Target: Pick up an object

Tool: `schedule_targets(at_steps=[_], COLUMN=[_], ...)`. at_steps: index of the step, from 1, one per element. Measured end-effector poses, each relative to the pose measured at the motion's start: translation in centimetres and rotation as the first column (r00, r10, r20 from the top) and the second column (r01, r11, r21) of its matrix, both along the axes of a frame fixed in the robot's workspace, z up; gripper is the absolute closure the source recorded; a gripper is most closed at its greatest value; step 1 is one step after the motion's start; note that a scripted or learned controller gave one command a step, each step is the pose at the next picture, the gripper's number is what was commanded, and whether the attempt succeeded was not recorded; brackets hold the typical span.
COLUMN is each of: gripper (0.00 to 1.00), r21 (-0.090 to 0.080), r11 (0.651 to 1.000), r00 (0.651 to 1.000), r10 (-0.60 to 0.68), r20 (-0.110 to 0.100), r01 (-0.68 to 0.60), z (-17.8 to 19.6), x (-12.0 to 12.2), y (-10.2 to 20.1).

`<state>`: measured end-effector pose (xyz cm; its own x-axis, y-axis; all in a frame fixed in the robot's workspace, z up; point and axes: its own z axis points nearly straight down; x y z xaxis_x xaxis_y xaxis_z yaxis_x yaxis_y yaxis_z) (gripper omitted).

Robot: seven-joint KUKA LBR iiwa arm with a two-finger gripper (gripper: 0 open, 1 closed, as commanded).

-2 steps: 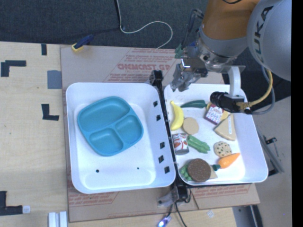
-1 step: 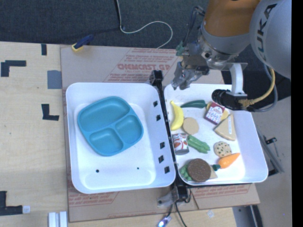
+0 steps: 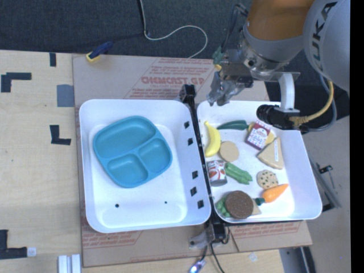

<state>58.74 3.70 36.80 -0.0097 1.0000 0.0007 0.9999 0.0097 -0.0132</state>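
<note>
A grey robotic arm with an orange band [image 3: 278,7] is reaching in from the right, its two-finger gripper [image 3: 219,97] hanging above the far left corner of the right-hand shallow white bin [image 3: 304,169]; nothing is lying between the fingers, and whether they are spread or closed cannot be told from this angle. Below the gripper, toy food is crowding that bin: a yellow plastic banana [image 3: 212,139] is lying just beside the left wall, with a dark green bean pod [image 3: 232,125] near its top end and a round tan cracker [image 3: 229,151] touching its lower side. A small red-and-white carton [image 3: 258,135], a pale wedge of cheese [image 3: 272,153], a chocolate-chip cookie [image 3: 266,178] and an orange carrot [image 3: 274,192] are sitting further right. A red-labelled can [image 3: 216,172], a light green pepper [image 3: 238,173] and a brown burger patty on greens [image 3: 238,204] are filling the near side. In the left-hand white bin [image 3: 102,212], a sky-blue sectioned plastic plate [image 3: 132,151] is resting alone. Both bins are sitting on a cardboard sheet [image 3: 153,78] atop the wooden bench [image 3: 34,169].
</note>
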Motion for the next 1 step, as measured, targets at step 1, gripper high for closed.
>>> schedule_targets(at_steps=[1], gripper=[1.00], r21=[0.000], r11=[1.000], r00=[1.000], r10=[0.001], r20=[-0.001], r01=[-0.001], z=[0.95], x=[0.01], y=[0.03])
